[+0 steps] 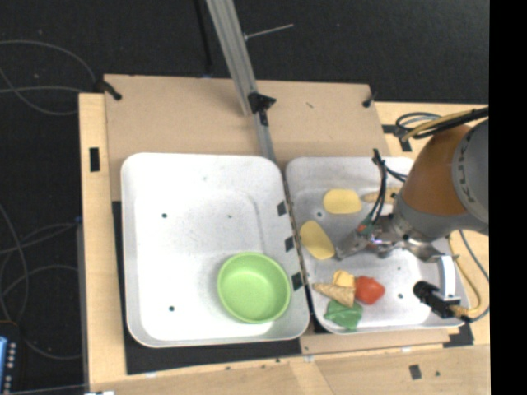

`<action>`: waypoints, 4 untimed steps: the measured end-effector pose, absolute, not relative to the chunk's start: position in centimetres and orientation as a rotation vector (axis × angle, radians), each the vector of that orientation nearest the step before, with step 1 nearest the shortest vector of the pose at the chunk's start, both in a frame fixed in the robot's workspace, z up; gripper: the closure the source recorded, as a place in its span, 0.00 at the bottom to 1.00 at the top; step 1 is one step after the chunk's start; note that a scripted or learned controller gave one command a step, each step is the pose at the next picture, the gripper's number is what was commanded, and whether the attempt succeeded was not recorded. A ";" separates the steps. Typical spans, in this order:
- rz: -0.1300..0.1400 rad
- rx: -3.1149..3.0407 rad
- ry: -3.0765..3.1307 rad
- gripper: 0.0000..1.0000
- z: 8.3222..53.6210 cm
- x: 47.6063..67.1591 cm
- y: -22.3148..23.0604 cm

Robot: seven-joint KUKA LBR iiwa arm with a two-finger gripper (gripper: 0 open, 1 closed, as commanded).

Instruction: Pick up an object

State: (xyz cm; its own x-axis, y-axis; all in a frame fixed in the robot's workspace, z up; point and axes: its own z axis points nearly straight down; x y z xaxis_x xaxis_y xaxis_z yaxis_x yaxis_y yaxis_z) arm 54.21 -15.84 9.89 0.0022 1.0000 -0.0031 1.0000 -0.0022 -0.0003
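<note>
In the right bin (pixel 329 179) lie two yellow pieces, one (pixel 342 202) toward the back and one (pixel 316 239) by the left wall. A tan wedge (pixel 336 290), a red piece (pixel 370 290) and a green piece (pixel 343 314) sit together near the front. My gripper (pixel 368 239) is low inside the right bin, between the yellow pieces and the red one. The wrist hides its fingertips, and I see nothing held.
A green bowl (pixel 254 286) stands in the front right part of the left bin (pixel 181 196). A slanted metal pole (pixel 235 44) rises behind the bins. The arm's orange band (pixel 436 179) overhangs the right bin's far right side.
</note>
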 end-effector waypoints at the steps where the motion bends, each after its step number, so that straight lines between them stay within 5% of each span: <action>1: 0.005 2.227 2.210 1.00 11.2 54.4 -15.8; 4: 0.005 2.212 2.224 1.00 27.4 55.8 -16.3</action>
